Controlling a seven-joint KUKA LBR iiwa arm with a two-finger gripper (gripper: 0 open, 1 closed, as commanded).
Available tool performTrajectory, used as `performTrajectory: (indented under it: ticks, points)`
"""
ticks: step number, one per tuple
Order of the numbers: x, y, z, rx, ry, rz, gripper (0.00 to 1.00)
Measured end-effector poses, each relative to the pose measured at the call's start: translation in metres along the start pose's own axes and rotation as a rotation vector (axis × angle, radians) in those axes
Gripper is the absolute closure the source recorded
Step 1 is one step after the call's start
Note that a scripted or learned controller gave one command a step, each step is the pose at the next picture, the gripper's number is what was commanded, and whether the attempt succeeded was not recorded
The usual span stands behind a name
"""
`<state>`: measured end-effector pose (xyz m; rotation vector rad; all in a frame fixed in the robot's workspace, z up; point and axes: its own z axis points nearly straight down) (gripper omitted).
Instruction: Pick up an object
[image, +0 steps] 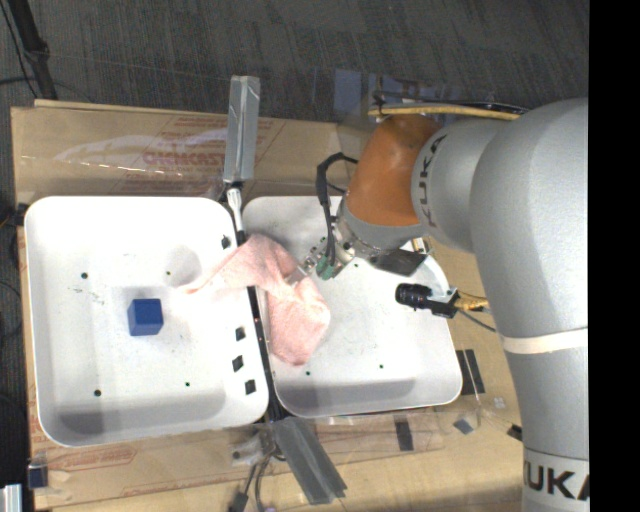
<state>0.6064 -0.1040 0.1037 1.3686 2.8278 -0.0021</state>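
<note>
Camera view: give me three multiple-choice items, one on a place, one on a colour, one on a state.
1. Where does the small cube sit?
A. left white bin
B. right white bin
C. cardboard under the bins

2. What colour is that cube?
A. red
B. green
C. blue

3. How does the pink crumpled cloth lie?
A. folded flat in one bin
B. draped over the divide between both bins
C. hanging off the bench

Key: 1 A, it rests on the left bin's floor; 2 C, plainly blue; 3 B, it spans into the right bin.
</note>
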Motion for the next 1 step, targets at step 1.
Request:
performTrajectory:
  ticks: [1]
  points:
    - [0.0371, 0.0893, -0.0905, -0.003, -0.001, -0.079, 1.0]
